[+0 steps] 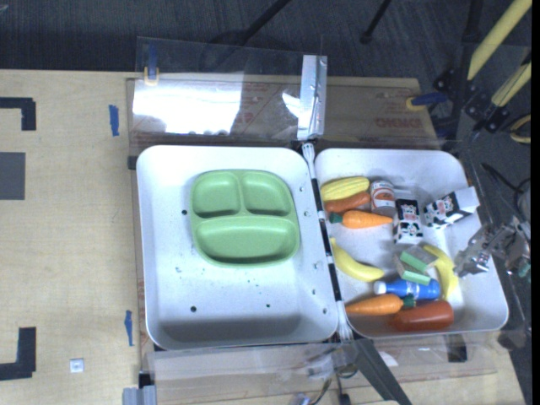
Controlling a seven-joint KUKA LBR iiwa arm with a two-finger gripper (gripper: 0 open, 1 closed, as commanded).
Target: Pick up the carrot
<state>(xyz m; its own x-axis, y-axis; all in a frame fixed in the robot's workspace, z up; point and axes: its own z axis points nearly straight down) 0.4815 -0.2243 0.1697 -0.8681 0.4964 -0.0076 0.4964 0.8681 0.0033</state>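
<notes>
Two orange carrot-like pieces lie in the right bin (472, 175). One carrot (368, 219) with a green end rests near the bin's left wall, below a yellow corn cob (345, 188). The other carrot (374, 305) lies at the front, pressed against a red sausage (422, 315) and under a blue bottle (411, 289). My gripper (472, 260) hangs at the bin's right rim, well to the right of both carrots, beside a yellow banana (445, 270). Nothing shows in its grasp.
The right bin also holds a can (384, 197), two black-and-white cartons (408, 222), a second banana (356, 266) and a green piece (413, 264). A green divided plate (245, 213) sits in the left bin (169, 294). A clear panel (219, 99) stands behind.
</notes>
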